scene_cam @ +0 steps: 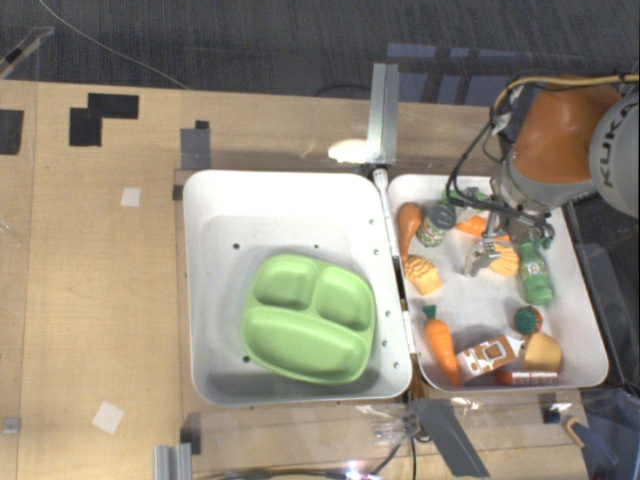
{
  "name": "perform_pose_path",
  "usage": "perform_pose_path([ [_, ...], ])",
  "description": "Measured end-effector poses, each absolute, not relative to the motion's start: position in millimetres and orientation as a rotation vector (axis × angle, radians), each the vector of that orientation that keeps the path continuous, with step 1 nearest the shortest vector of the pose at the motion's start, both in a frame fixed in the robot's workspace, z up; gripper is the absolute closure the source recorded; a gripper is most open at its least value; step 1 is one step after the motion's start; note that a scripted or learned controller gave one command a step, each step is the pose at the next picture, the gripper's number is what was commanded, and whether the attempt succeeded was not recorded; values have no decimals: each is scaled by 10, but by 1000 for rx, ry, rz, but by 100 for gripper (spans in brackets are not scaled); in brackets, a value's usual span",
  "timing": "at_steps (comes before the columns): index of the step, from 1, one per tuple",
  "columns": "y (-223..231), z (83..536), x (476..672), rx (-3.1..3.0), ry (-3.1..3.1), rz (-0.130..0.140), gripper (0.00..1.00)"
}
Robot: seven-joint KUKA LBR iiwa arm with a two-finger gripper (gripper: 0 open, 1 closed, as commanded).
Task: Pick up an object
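The right bin (590,363) holds several toy foods. Among them are a carrot (408,224), a small can (435,227), an orange wedge (472,225), a yellow piece (506,261), a green bottle (536,274) and a yellow chunk (423,275). Toward the front lie a second carrot (440,348), a round red-and-green item (527,319), a small box (487,356) and a tan piece (543,350). My gripper (481,262) hangs low over the bin's back half, just left of the yellow piece. It looks open, with nothing between its fingers.
The left bin (210,218) holds a green divided plate (310,318). A metal rail (397,268) separates the bins. The arm's orange band (560,133) looms over the right bin's back right corner. Wooden bench surface lies to the left.
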State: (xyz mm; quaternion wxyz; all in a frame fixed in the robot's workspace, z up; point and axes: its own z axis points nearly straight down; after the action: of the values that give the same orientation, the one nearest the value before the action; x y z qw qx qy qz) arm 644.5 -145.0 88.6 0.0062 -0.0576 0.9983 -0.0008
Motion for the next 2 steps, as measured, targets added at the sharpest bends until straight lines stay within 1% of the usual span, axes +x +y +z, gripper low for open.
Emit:
perform_pose_path([
  [1, -1434, 1047, 6491, -182, 3109, -5, 100],
  [2, -1524, 2706, 6510, 11, 3114, -8, 100],
])
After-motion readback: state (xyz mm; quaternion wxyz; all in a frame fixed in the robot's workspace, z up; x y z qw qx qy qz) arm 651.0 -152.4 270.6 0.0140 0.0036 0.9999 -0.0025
